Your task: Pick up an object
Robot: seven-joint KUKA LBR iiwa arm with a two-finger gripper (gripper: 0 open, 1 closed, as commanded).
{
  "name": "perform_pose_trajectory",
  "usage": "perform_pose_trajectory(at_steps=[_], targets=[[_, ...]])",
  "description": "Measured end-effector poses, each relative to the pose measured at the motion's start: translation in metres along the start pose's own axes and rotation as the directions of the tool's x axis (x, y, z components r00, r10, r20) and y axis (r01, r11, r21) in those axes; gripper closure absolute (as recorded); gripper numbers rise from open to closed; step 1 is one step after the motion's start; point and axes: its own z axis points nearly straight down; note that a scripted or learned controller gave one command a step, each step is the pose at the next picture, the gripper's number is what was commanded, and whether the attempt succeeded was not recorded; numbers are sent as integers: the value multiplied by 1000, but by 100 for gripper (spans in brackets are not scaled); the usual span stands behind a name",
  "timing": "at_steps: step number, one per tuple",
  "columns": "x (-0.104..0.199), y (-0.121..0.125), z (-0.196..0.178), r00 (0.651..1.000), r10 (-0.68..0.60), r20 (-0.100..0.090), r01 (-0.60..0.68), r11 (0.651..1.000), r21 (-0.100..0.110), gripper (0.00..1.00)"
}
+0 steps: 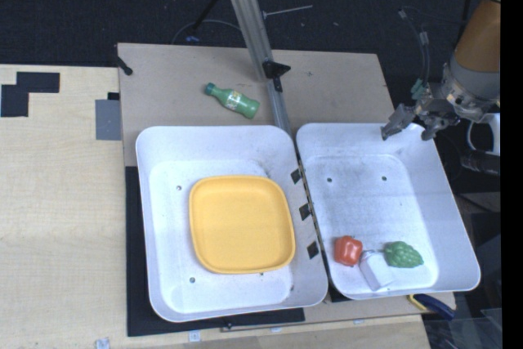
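Left bin (155, 176) holds a yellow plate (242, 223); tool (411, 127) spread, holding nothing.

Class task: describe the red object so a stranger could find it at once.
Start at the right-hand bin and look to its near-left corner. The red pepper lies beside a white block and a green bumpy piece. It alone is red.

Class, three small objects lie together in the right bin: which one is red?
The red pepper, leftmost of the three. Beside it lie a white block and a green bumpy piece.
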Motion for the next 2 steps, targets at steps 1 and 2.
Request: perform_pose_trajectory(at_steps=[1,2], targets=[[3,-8,60,1000,-1,-1,1,1000,4,0],[4,-9,113,1000,-1,-1,1,1000,4,0]])
